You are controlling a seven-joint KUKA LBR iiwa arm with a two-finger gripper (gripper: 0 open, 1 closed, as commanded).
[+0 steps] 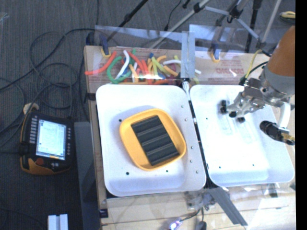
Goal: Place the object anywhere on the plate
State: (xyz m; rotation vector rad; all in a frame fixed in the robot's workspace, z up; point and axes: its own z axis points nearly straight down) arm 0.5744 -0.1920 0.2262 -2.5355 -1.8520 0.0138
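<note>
A black ridged rectangular object (pixel 154 140) lies flat on the yellow plate (pixel 128 134), which sits in the middle of the left bin (pixel 108 104). It covers most of the plate's centre, turned a little off the plate's axis. My gripper (pixel 232 113) hangs over the upper part of the right bin (pixel 249 169), well to the right of the plate. It is open, with nothing between its dark fingertips (pixel 224 108). The grey arm with its orange band (pixel 288 47) reaches in from the right edge.
Several coloured flexible tubes (pixel 136 67) lie on the bench behind the left bin. A black connector with a yellow tip (pixel 273 130) hangs from the wrist over the right bin. A teach pendant (pixel 45 140) rests on the floor to the left. Tripod legs stand behind.
</note>
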